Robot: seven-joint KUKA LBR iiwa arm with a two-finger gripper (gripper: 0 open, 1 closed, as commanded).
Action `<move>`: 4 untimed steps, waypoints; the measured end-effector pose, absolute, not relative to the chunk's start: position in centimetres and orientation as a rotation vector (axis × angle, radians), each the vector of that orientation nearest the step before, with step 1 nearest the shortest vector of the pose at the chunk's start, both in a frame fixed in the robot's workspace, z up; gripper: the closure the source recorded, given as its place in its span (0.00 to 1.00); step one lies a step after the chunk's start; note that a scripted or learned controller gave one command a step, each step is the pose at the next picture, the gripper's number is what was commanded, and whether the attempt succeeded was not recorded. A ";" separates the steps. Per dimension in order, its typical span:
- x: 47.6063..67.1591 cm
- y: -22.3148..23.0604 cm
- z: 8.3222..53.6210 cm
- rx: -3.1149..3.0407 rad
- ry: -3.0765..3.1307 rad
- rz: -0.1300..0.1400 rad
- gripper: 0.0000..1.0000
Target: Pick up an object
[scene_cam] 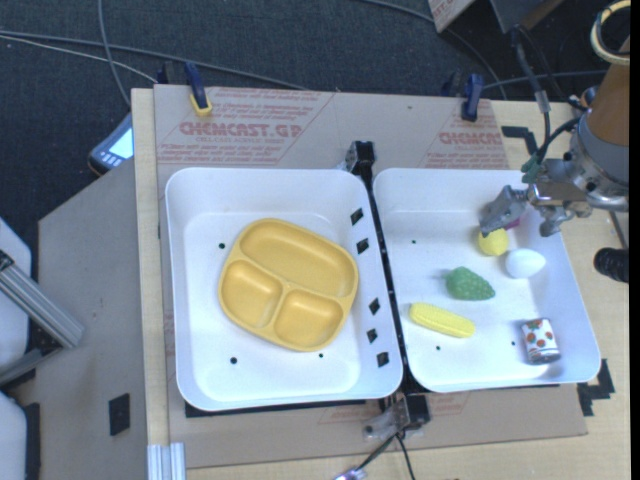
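The right bin [430, 368] holds several small objects: a small yellow piece [492, 243], a white egg [525, 263], a green leafy lump [468, 284], a yellow corn cob [442, 320] and a small red-and-white can [540, 339]. My gripper [524, 216] hangs over the far right part of this bin, just above the yellow piece and the egg. Its two fingers [499, 212] stand apart, open, with nothing between them.
The left bin [190, 268] holds a yellow divided plate [288, 283]. A black divider with clips [370, 268] runs between the bins. Clamps [198, 96] pin the cardboard at the back edge. Cables trail across the dark floor behind.
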State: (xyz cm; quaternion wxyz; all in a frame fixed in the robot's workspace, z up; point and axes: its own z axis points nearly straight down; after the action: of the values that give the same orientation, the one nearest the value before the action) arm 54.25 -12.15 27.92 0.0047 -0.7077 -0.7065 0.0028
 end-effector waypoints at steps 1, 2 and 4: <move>54.4 -12.1 28.4 -2.220 -2.221 0.000 0.00; 54.1 -11.1 23.1 -2.217 -2.217 0.005 0.00; 54.5 -12.3 12.3 -2.218 -2.216 0.005 0.00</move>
State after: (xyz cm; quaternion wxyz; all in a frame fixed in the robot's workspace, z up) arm 54.51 -12.28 12.31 0.0033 -0.7075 -0.7067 0.0015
